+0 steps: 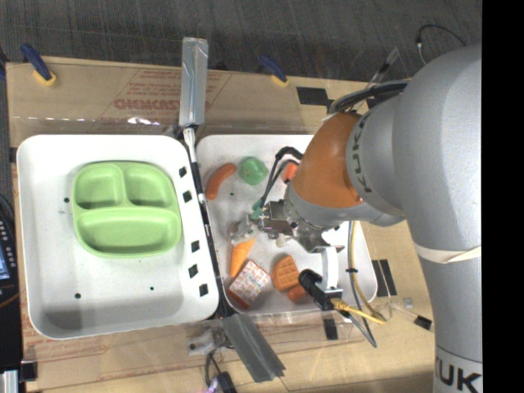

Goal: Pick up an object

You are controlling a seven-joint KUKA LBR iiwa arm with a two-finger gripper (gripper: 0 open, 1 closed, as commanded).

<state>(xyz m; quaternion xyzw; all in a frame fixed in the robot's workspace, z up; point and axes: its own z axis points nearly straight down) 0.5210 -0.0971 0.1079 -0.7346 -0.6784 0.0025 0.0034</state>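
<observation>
At frame centre the jaws (260, 217) hang low in the right bin (370, 278); whether they are open or closed cannot be told. Just below lies a tapered orange carrot (238, 258), beside a glossy printed packet (250, 281) and a ridged orange biscuit (285, 273).

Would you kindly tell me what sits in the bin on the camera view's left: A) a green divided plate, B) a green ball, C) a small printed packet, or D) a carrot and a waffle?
A: the green divided plate lies alone in the left bin, while the small food items sit in the right bin under the arm.
</observation>
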